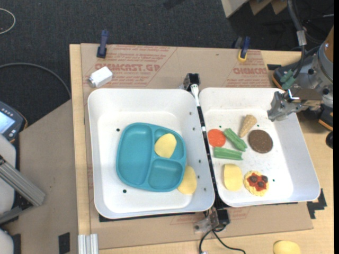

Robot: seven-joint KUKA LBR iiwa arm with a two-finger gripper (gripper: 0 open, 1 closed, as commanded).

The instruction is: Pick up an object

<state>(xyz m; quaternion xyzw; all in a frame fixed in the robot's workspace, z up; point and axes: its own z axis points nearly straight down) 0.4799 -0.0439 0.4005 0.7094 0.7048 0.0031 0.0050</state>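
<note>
Toy foods (239, 155) lie clustered in your right bin (302, 163), loose for picking; your gripper (279, 108) hangs over its upper-right corner, and whether it is parted you cannot tell.

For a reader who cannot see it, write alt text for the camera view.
The arm's tool hovers over the right bin's far corner, above a cone, brown disc, orange disc, two green pods and mini pizza. The left bin holds a blue tray with a yellow piece.
</note>
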